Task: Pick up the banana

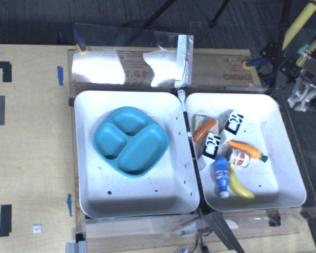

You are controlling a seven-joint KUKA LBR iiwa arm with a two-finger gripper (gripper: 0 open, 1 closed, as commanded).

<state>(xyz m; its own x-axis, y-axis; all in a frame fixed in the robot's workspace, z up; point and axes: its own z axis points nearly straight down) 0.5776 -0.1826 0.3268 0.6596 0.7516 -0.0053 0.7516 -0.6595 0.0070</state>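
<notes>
The yellow banana (pixel 240 186) lies in the right bin (pixel 287 181) near its front edge, pointing toward the front right. A blue bottle (pixel 221 177) lies right against its left side, and a small red and white can (pixel 239 158) sits just behind it. My gripper (pixel 301 95) hangs at the far right of the view, beyond the right bin's back right corner and well away from the banana. Nothing is visible in it.
An orange carrot (pixel 246 149), an orange sausage-like piece (pixel 204 130) and two black and white boxes (pixel 234 122) (pixel 212 144) crowd the right bin's middle and left. A blue divided plate (pixel 130 140) lies in the left bin (pixel 89 183). A clear panel (pixel 126 62) stands behind.
</notes>
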